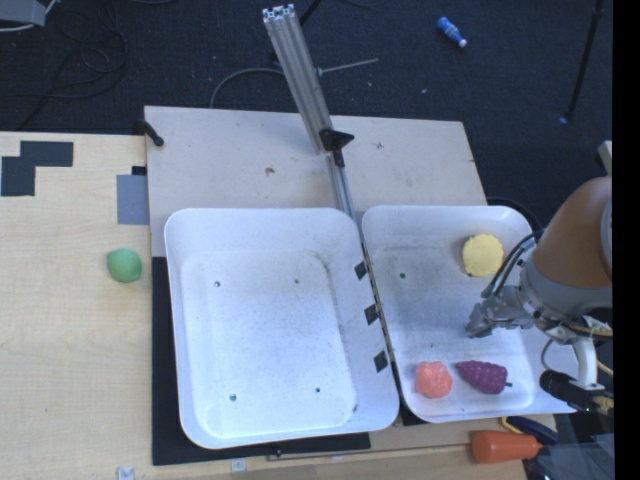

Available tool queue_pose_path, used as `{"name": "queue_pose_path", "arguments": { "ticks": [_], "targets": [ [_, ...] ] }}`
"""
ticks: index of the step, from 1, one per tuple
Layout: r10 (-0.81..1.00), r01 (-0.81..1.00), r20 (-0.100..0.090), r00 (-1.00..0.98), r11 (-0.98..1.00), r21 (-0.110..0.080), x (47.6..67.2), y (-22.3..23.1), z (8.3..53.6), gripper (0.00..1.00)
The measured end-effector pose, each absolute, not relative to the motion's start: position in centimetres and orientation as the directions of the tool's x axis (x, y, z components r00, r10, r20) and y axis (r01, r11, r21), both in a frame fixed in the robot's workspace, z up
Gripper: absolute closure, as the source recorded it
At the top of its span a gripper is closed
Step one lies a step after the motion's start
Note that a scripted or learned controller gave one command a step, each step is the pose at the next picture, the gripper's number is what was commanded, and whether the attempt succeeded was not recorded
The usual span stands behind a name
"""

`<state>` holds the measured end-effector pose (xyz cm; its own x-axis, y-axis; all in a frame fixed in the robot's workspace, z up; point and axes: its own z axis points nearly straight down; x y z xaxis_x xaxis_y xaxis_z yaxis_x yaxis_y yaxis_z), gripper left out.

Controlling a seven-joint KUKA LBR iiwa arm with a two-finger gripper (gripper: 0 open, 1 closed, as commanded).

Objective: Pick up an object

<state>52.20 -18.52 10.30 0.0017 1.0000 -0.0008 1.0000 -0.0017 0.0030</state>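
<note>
In the right bin point(420, 230) lie a yellow round object point(482, 255) near the far right, a pink-orange object point(433, 379) at the front, and a purple grape-like bunch point(482, 375) beside it. My gripper point(483, 324) hangs over the bin's right side, between the yellow object and the purple bunch, close to the bin floor. Nothing shows between its fingers.
The left bin point(200, 230) stands beside the right one. A green ball point(124, 265) rests on the wooden bench to the left. A metal rail point(305, 78) slants down toward the bins' divider. An orange item point(505, 445) lies below the right bin.
</note>
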Motion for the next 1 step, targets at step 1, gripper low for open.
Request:
{"name": "queue_pose_path", "arguments": {
  "ticks": [1],
  "targets": [
    [1.000,1.000,-0.001,0.001,-0.001,0.004,51.55,-18.75,16.19,1.00]
  ]
}}
